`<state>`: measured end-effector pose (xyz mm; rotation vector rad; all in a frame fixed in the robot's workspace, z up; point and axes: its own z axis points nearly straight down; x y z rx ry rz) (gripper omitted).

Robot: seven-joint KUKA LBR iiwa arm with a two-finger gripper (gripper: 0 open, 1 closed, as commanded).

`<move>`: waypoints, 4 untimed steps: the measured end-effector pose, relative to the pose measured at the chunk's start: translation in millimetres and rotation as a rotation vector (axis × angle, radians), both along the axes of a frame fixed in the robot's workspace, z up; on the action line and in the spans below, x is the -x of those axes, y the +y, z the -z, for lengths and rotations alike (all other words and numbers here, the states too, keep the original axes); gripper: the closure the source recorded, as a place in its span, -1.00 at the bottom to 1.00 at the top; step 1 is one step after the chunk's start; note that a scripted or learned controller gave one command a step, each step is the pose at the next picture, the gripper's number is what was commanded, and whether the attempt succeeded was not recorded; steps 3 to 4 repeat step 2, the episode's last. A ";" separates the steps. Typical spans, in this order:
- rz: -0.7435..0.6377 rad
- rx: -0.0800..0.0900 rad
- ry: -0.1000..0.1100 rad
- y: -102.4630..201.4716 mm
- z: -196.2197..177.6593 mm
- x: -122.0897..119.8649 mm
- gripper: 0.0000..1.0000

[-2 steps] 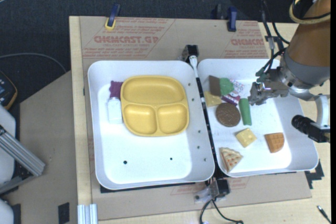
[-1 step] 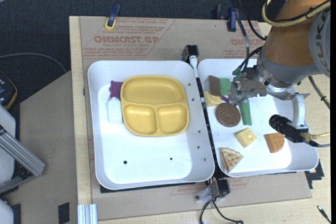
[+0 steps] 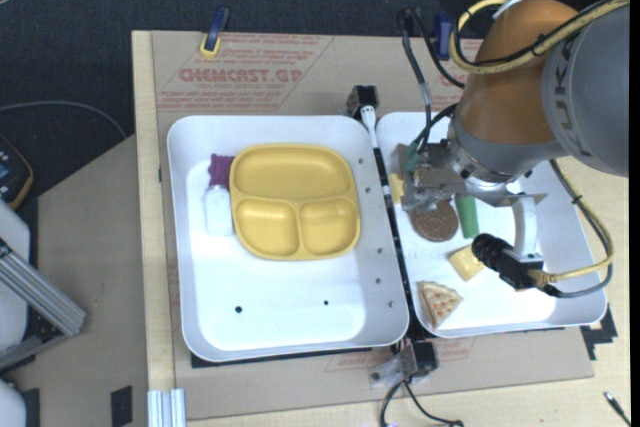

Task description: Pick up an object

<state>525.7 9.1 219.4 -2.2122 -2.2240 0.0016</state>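
In the camera view you see the grey and orange arm (image 3: 520,65) reaching in from the right of the frame, bent over the right bin (image 3: 520,307); its gripper (image 3: 428,183) hangs low over that bin's upper left part, close to the wall shared with the left bin (image 3: 290,300); you cannot tell from here whether the gripper is released or clenched, and nothing shows as grasped in it. Just below the gripper a brown round disc (image 3: 436,223) lies flat on the bin floor; a small green stick (image 3: 467,215) lies just to its right; lower down sit a pale yellow chunk (image 3: 464,262) and, near the bin's bottom left corner, a tan triangular wedge (image 3: 439,301); a small yellow piece (image 3: 397,191) rests against the bin's left wall. In the left bin a yellow divided plate (image 3: 295,200) lies in the upper middle; touching its left edge are a purple item (image 3: 220,168) above and a white item (image 3: 217,211) below. Both bins rest on a bench (image 3: 260,65) covered by a brown sheet with red print.
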 end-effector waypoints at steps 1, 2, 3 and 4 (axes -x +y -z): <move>0.000 0.001 -0.005 37.2 -6.9 2.7 1.00; 0.004 0.002 0.000 47.1 -5.1 17.8 1.00; 0.004 0.002 0.000 47.1 -5.1 17.8 1.00; 0.004 0.002 0.000 47.1 -5.1 17.8 1.00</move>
